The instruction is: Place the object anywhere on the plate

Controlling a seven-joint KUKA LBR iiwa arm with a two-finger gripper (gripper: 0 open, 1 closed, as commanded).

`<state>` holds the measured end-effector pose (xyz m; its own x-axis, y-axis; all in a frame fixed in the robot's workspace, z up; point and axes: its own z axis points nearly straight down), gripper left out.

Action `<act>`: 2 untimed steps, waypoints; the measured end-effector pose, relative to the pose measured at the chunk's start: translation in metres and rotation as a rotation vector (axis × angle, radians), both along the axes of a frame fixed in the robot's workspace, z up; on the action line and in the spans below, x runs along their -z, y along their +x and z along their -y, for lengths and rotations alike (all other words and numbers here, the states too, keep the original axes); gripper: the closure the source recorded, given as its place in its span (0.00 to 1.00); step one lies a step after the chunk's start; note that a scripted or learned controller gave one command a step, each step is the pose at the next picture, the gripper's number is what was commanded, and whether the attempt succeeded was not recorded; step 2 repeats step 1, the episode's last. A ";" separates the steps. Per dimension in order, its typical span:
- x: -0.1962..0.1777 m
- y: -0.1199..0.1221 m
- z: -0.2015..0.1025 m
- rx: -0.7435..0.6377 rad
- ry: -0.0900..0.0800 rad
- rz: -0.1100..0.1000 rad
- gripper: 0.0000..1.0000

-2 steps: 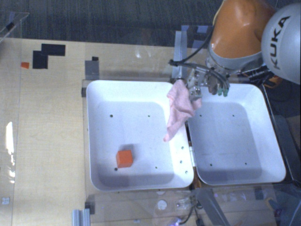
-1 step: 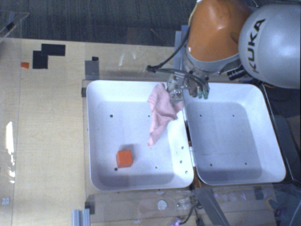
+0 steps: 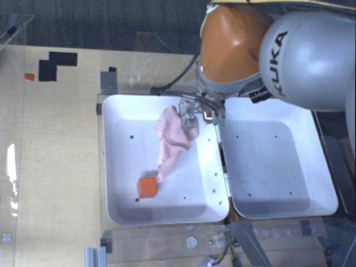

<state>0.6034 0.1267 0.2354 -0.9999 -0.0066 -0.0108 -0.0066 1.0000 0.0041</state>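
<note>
From above, the gripper (image 3: 192, 114) hangs over the left bin (image 3: 119, 149), its fingers pinching the top of a pink cloth (image 3: 171, 143). It looks light, limp and drapey; gathered folds suit gripping. An orange block (image 3: 147, 187) lies near its tail.

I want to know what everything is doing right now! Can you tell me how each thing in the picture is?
pink cloth: crumpled, stretched long, its top end up at the end effector, its low end by the block.
orange block: lying flat in the left bin.
right bin: sits beside the left bin.
</note>
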 end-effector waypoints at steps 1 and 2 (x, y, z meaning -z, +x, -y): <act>0.000 0.000 0.000 0.000 0.000 0.001 0.00; 0.000 0.000 0.000 0.000 0.000 0.001 0.00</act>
